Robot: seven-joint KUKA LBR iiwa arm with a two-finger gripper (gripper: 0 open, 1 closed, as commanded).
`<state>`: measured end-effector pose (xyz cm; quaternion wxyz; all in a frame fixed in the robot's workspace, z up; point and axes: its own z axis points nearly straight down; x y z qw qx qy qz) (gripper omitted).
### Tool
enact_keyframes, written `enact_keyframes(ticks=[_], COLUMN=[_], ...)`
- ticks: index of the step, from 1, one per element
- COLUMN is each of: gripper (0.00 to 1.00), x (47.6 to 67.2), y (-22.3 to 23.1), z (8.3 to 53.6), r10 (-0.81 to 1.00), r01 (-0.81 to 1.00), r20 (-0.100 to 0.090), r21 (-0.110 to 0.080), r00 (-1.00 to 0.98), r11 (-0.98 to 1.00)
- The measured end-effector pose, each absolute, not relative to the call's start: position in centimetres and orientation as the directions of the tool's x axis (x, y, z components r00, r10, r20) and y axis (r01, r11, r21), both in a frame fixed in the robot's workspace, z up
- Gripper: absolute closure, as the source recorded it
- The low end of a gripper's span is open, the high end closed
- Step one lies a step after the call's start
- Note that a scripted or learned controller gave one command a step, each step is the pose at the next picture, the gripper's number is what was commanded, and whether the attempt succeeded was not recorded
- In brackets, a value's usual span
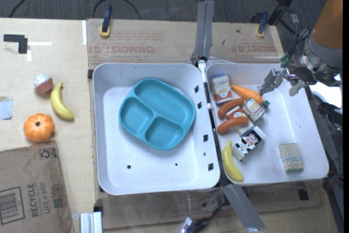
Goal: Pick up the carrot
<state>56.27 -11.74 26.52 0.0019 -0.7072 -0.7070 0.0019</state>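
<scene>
The orange carrot (246, 92) lies in the right bin (305, 172), near its back left, pointing toward the back left with its green end near a small carton. My gripper (283, 84) hangs over the back of the right bin, just right of the carrot and apart from it. Its two fingers are spread open, and nothing is between them.
Around the carrot lie a small box (220, 87), two sausages (231, 107), a small carton (254, 110), a cow-print milk carton (248, 143), a banana (232, 163) and a sponge (290, 157). The left bin (109, 161) holds a blue divided plate (157, 113). Toy food lies on the bench at left.
</scene>
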Motion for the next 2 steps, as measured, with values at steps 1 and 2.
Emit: enact_keyframes(ticks=[1,2], gripper=[0.00,0.00], x=[59.9,65.4], y=[-13.6,-13.9], z=[13.0,9.0], r10=[0.996,0.985], r01=[0.996,0.985], r20=[0.001,-0.001], r21=[-0.005,-0.001], r00=[-0.093,-0.172], r11=[0.093,0.172])
